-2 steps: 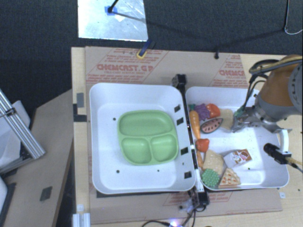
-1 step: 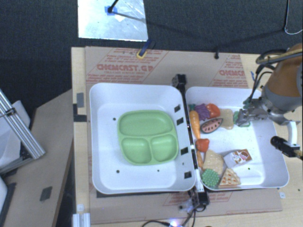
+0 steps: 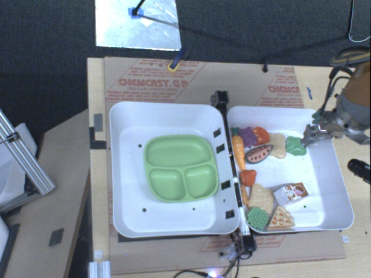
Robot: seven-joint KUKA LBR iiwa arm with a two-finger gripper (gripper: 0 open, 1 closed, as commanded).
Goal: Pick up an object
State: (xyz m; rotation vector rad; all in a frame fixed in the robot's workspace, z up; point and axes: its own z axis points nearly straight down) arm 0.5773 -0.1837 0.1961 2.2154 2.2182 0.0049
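My fingers (image 3: 308, 135) hang at the right bin's (image 3: 333, 181) upper right edge, just beside a green toy (image 3: 295, 146); whether they are spread, I cannot tell. I judge I am reaching. Next I must close squarely on it. A beige piece (image 3: 279, 145) touches its left; a green tray (image 3: 180, 168) lies in the left bin.

Left bin (image 3: 124, 155): holds divided tray (image 3: 181, 168), centred.
Right bin (image 3: 330, 190): toy foods (image 3: 261, 172) along its left side.
Gripper (image 3: 310, 133): right bin's upper right.
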